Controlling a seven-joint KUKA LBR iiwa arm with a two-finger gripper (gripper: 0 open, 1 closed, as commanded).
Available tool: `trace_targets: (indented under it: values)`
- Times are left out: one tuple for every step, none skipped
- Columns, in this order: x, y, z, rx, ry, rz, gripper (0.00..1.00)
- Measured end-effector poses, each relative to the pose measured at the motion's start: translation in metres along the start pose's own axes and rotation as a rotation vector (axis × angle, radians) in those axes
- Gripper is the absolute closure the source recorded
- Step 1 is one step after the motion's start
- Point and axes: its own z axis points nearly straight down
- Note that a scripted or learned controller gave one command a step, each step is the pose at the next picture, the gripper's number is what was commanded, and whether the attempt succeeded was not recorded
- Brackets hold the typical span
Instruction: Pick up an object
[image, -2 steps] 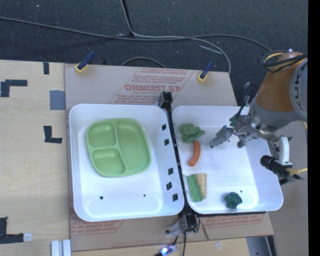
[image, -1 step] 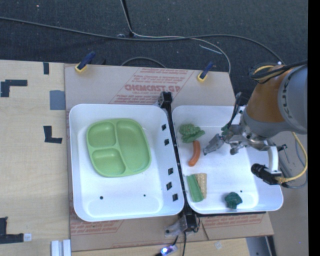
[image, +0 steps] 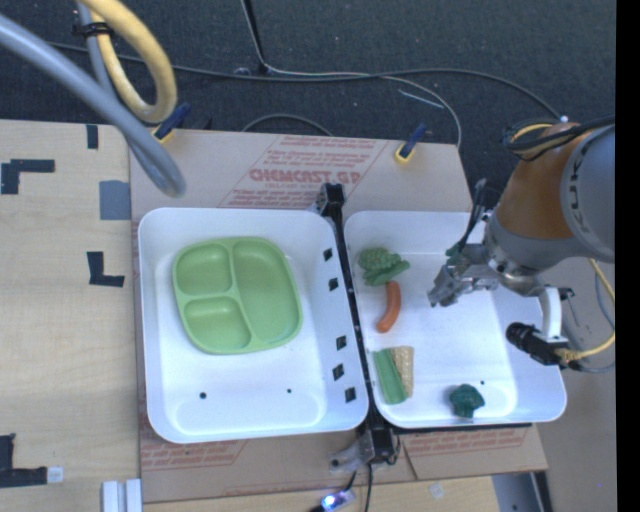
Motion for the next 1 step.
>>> trace_targets:
  values:
    - [0.0021, 0.0015, -0.0631, -0.008, -0.001, 0.001, 1.0]
